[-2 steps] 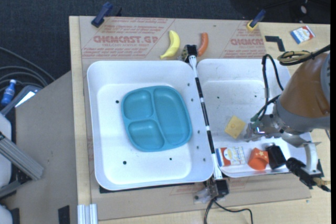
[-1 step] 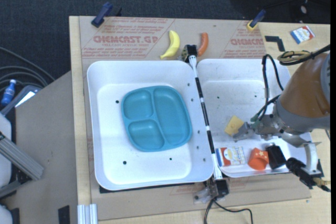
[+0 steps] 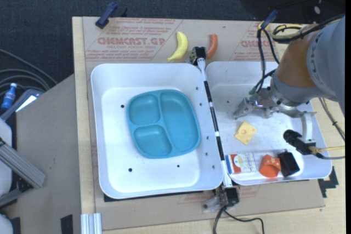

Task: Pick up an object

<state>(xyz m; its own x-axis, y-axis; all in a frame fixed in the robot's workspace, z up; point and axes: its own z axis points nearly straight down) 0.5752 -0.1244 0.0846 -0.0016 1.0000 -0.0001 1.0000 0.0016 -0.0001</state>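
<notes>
The right bin (image 3: 230,76) holds a yellow cheese wedge (image 3: 245,132) near its middle. Along its front edge lie a white-and-red carton (image 3: 241,163), an orange-red object (image 3: 269,166) and a black block (image 3: 289,164). My gripper (image 3: 242,109) hangs low over the right bin, pointing left, just behind and a little left of the cheese wedge. Nothing shows in its grasp. The grey arm with its orange band (image 3: 296,66) reaches in from the right and hides the bin's back right part.
The left bin (image 3: 104,118) carries a blue divided plate (image 3: 163,123). On the board behind the bins lie a yellow banana (image 3: 178,46) and an orange sausage-shaped toy (image 3: 212,45). A blue clamp (image 3: 106,15) sits at the board's far left corner. Black cables trail over the arm.
</notes>
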